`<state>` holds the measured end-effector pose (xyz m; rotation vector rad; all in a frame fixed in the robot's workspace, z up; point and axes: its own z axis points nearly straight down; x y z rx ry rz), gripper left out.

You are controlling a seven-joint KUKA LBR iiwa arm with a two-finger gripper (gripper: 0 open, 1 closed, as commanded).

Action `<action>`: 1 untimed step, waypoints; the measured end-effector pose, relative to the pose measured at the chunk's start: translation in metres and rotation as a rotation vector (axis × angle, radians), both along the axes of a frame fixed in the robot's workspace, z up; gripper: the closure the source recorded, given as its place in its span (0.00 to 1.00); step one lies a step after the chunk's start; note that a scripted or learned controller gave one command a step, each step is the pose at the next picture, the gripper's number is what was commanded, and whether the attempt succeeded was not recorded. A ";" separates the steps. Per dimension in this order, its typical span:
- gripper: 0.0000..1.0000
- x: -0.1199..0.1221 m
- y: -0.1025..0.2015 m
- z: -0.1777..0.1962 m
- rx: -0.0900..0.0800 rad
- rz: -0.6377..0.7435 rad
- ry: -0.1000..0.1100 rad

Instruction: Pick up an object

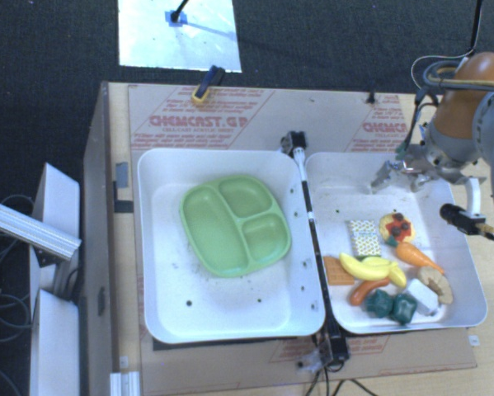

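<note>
Claw (pixel 401 172) hangs over the right bin (pixel 341 180) at its 12 o'clock corner; can't tell its opening, nothing seen in it. Targets packed at 5 o'clock: banana (pixel 370 266), carrot (pixel 417 256), sausage (pixel 369 291), checkered block (pixel 364 237). Risk, I'd judge: the tight pile means a glancing grip or two items nudged together. Green tray (pixel 234 225) sits in the left bin (pixel 160 246), clear of the path.

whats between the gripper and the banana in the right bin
In the camera view, bare white bin floor, then the checkered block, lie between the gripper and the banana.
</note>
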<state>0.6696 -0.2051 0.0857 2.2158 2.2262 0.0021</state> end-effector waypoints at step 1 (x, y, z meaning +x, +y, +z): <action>0.00 0.000 0.000 0.000 0.000 0.000 0.000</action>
